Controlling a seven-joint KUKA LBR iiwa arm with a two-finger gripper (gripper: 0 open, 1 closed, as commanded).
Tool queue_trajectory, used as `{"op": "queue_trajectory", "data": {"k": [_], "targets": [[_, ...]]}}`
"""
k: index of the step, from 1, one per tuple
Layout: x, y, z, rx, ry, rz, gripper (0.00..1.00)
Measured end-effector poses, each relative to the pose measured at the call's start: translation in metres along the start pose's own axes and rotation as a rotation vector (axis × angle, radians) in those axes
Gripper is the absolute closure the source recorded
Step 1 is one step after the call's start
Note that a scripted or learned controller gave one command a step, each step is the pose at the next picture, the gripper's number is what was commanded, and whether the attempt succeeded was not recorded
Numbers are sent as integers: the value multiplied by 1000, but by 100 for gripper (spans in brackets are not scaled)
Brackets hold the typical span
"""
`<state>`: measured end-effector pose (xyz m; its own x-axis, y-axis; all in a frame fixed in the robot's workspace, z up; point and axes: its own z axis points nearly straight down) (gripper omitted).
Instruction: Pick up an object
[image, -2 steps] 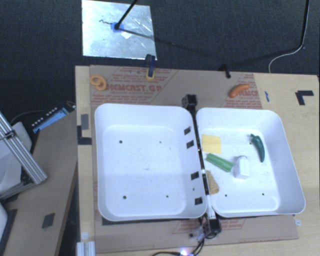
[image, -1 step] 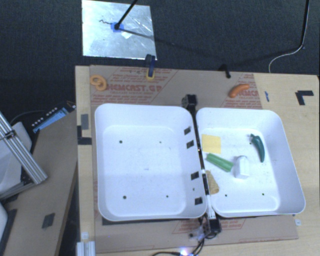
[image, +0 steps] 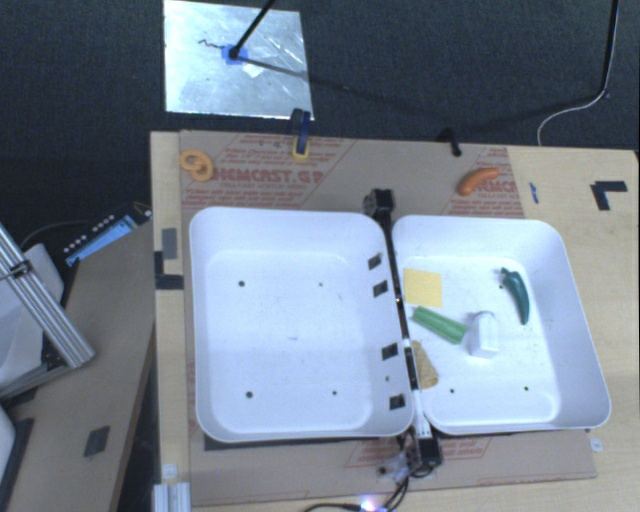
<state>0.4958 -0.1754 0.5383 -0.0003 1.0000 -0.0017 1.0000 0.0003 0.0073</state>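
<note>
Of the arm's colours, shapes or markings — nothing can be told here.

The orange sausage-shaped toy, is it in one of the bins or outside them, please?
Outside. The orange toy lies on the brown board behind the right bin.

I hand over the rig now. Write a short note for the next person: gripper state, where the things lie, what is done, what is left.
Gripper: nothing to report on it from this view.
Things: all in the right bin: yellow square, green stick, white block, dark green pepper, brown piece at the divider. Outside on the board: orange sausage, pretzel.
Done: nothing lifted.
Left: pick one object.
</note>
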Motion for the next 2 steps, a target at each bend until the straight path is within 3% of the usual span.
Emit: {"op": "queue_trajectory", "data": {"k": [2], "targets": [[11, -9, 3, 4, 1, -2, 100]]}}
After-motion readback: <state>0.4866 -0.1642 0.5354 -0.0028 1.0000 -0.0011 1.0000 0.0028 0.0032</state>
